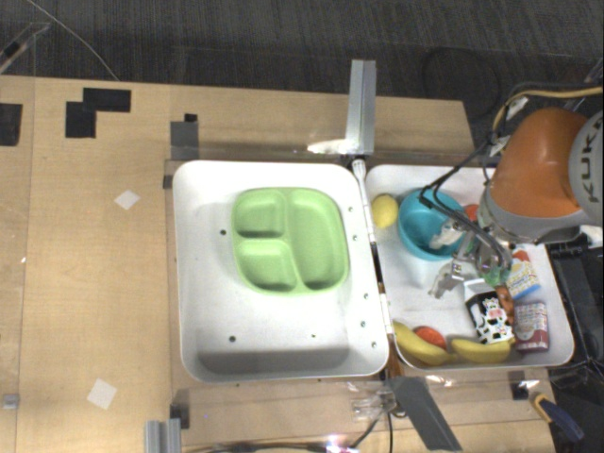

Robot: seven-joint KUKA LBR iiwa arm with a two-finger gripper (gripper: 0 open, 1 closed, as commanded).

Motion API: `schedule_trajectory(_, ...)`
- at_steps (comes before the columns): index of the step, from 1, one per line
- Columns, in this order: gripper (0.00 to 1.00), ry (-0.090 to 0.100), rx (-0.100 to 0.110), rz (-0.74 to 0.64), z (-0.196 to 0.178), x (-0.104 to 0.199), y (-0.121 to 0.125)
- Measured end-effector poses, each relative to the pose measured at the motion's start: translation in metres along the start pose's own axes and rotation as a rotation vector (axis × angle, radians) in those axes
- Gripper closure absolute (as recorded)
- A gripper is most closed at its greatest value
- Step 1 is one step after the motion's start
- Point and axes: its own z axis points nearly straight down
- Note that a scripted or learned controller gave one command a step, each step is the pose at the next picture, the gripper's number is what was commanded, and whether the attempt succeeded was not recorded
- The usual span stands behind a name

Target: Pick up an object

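Claw (pixel 451 279) fingers indistinct amid clutter

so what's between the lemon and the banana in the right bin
In the camera view, just bare white bin floor runs along the left wall between the lemon and the banana. The blue bowl sits off to the right of that stretch.

The bench (pixel 85 253) and both white bins (pixel 198 253) are viewed from above at a slant, from moderate height; the arm (pixel 538 173) enters from the right.
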Motion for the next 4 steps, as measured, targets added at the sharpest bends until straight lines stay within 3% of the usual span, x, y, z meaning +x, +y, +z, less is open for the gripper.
schedule_trajectory(1,0.0,-0.012,-0.003,0.191,0.023,0.015,-0.024)
schedule_trajectory(2,0.0,-0.013,-0.004,0.431,0.023,0.017,0.012)
schedule_trajectory(3,0.0,-0.002,0.0,0.242,0.025,-0.067,0.047)
schedule_trajectory(4,0.0,-0.008,-0.003,0.346,0.025,-0.053,0.05)
